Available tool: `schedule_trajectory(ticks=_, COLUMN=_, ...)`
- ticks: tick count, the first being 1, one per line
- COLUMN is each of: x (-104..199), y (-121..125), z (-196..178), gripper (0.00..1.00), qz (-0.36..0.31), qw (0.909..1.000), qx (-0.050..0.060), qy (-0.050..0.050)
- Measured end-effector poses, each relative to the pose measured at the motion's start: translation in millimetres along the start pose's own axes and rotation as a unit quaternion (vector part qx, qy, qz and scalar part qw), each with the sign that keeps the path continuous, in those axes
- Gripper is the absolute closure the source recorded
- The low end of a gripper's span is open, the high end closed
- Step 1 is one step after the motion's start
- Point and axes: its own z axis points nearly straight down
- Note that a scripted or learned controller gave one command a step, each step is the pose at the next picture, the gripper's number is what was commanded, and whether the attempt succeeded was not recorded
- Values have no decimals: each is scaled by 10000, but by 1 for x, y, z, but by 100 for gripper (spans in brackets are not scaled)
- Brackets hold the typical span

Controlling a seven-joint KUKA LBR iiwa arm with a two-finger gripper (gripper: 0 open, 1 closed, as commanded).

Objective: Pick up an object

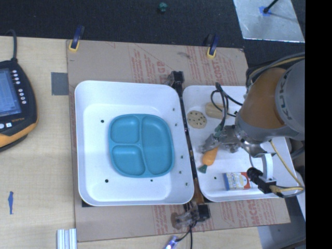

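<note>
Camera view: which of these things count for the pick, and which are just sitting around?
For the job:
end effector
carrot
cookie
small box
right bin

Lying about:
blue divided plate
left bin
handheld controller
clamps

Red printed lettering runs along the edges of the brown cardboard sheet [155,61] under the bins, but none of it is legible.
</note>
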Motion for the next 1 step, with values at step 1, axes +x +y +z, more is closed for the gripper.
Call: schedule_trajectory(ticks=1, x=-1, y=1, z=-10, gripper=100, qz=-22, qw=10000, qx=2, qy=-10)
